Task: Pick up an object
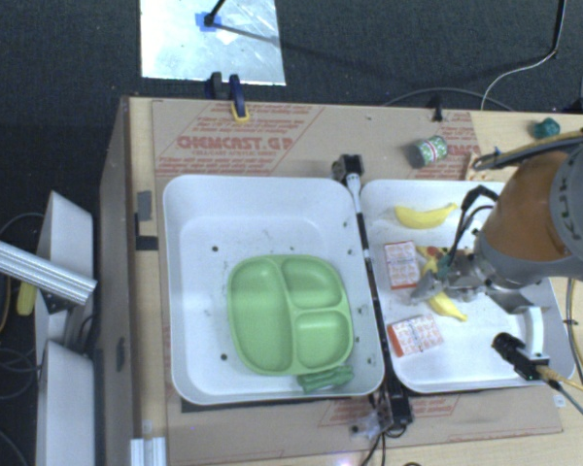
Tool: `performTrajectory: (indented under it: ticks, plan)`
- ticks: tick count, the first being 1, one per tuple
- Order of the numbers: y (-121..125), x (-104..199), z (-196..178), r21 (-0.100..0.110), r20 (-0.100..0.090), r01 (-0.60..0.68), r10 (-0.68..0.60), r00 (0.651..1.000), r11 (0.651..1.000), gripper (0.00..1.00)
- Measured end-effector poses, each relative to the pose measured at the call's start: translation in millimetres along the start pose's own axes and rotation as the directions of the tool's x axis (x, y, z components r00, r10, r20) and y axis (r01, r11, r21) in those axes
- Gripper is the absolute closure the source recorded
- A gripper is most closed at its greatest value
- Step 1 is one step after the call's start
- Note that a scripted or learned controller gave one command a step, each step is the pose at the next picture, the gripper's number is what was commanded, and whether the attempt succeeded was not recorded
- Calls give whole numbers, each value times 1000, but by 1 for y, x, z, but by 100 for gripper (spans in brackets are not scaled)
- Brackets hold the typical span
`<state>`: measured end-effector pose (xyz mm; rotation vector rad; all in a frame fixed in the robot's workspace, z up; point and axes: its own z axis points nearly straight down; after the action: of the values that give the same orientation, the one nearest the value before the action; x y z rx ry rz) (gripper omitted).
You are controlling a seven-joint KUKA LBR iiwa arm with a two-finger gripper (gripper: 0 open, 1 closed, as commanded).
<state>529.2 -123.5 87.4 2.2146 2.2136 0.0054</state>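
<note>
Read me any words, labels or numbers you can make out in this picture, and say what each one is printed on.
"CHEMCAST GP": red print on the brown paper sheet covering the bench behind the bins; the smaller red lines around it are too blurred to read.
Two small cards, the upper card and the lower card, in the right bin: red print, too small to read.
Small can on the bench: label unreadable.

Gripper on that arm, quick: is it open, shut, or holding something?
Gripper: cannot be told; it is low in the right bin, among small yellow items, and too blurred to read.
</note>
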Motion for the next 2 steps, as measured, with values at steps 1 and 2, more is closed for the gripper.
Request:
performTrajectory:
  ticks: [1,2]
  plan:
    - [45,-31,-31,6,-3,3,-3,1000,1000,0]
    - [24,0,-4,-10,3,1,-1,1000,1000,0]
